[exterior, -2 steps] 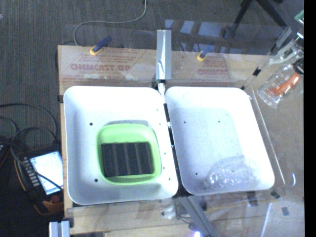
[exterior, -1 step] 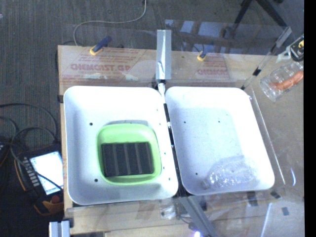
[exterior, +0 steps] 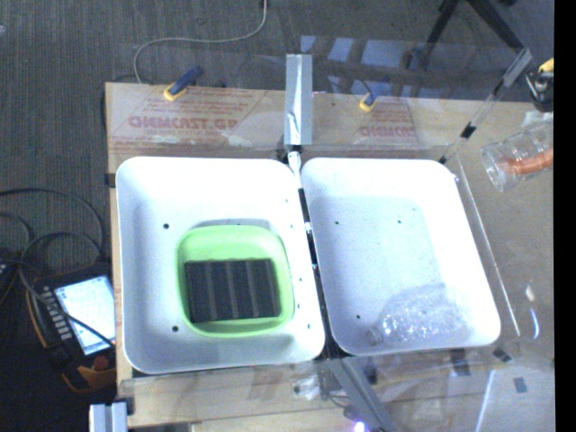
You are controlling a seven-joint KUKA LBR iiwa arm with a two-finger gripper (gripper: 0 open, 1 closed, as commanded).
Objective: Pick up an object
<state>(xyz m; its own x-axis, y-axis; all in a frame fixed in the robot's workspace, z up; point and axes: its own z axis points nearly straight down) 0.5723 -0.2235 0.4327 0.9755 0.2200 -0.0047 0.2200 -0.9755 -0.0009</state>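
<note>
Arm (exterior: 517, 156) is a faint blur at the right edge; gripper state can't be determined. Green tray (exterior: 236, 280) sits in left bin (exterior: 144, 241). Possibly clear plastic (exterior: 416, 315) in right bin (exterior: 387, 196).

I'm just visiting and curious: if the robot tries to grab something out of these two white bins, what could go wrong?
The green tray in the left bin is wide and lies flat, so two fingers may struggle to get around it and could slip off its rim. The clear crumpled plastic in the right bin is hard to make out against the white floor, so a grab there could close on nothing. It also looks flimsy and might slide away.
</note>
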